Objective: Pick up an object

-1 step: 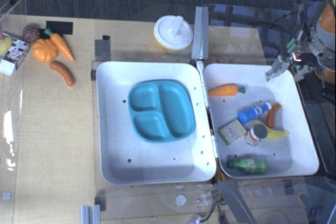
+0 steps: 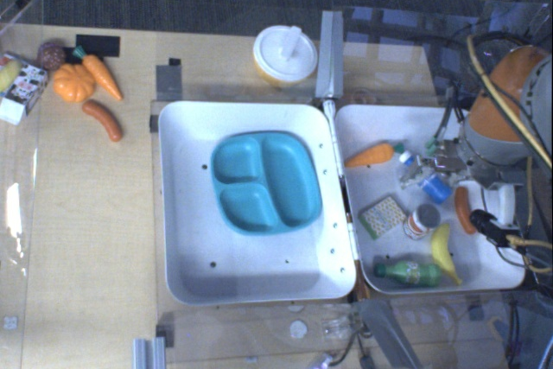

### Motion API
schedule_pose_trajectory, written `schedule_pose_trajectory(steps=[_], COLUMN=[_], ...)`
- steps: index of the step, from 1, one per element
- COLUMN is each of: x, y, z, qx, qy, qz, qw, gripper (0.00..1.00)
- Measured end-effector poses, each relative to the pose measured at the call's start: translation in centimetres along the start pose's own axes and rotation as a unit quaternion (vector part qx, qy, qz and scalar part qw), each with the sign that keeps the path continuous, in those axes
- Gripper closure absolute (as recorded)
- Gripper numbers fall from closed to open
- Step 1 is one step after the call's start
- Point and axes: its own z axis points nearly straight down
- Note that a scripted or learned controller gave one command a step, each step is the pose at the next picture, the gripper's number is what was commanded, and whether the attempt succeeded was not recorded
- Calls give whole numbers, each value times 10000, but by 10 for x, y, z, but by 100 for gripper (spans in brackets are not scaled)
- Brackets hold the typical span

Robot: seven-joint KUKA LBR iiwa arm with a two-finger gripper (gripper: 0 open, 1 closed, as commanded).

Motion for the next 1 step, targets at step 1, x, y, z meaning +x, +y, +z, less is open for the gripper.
schedule_pose_trajectory(steps=[1], x=[1], y=[1], z=[-10], qx=[-15], qy=[-1], qz=[-7], qw=[10000], gripper=[100])
